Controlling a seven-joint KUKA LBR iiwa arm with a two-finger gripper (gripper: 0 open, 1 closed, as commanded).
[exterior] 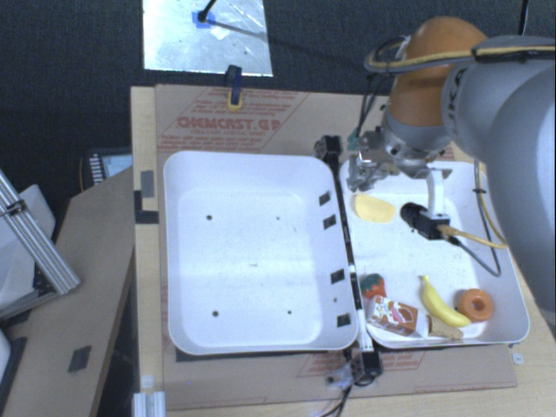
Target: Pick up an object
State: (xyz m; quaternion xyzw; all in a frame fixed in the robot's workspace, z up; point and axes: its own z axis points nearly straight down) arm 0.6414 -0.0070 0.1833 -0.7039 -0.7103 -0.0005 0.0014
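On the brown surface [148, 259] sit two white bins, and the claw [363, 176] hangs in the right bin [512, 315] with the flat yellow disc [374, 208] just below it, which looks light, thin and slippery, best pinched by its edges.

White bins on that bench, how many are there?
2, side by side: the left bin and the right bin, which holds the toy food; the arm hides part of it.
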